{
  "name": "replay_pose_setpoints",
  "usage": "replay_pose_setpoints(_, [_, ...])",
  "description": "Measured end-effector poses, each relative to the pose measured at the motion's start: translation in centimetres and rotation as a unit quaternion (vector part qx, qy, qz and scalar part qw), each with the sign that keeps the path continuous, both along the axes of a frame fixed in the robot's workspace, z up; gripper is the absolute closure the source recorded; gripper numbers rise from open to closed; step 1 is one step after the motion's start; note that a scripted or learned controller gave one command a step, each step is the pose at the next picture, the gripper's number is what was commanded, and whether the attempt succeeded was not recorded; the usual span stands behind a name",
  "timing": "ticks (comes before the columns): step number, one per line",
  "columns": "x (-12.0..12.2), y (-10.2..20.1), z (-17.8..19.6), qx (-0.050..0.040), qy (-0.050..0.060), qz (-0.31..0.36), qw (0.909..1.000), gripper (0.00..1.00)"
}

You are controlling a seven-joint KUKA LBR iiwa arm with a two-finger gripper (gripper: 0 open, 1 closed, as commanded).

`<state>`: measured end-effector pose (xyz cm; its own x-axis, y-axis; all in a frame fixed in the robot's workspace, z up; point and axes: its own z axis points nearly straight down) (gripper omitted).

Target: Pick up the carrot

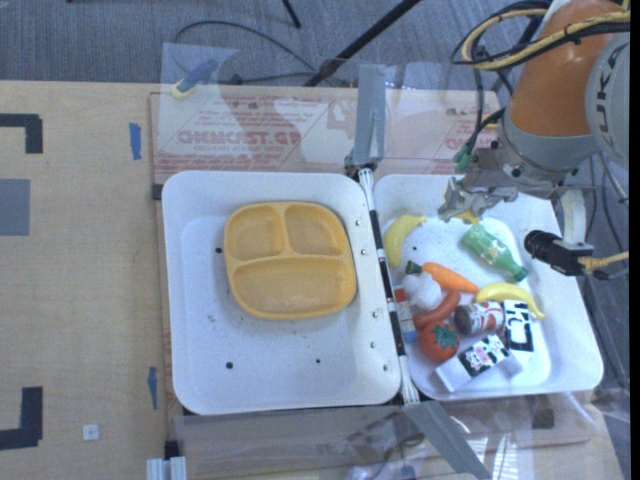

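Grey arm (560,138) with glossy orange band, looped yellow and black cables.

Arm: I see the orange band (575,63) run off the frame's top and right edges.
Tool (468,204): too small and blurred for me to read its fingertips.
Carrot (450,276): I see its left end tucked behind a white item (424,290) whose kind I cannot make out.
Right bin (575,353): just below the carrot, packed things overlap, and their labels are too small for me to read.
Bench (70,268): cut off at the left edge.
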<state>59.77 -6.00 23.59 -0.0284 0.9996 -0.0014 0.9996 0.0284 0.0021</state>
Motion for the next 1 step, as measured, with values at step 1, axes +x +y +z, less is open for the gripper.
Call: replay_pose_setpoints(1, [-8.78,6.17,-3.17,0.0011,0.003,-0.085,0.9964,1.0])
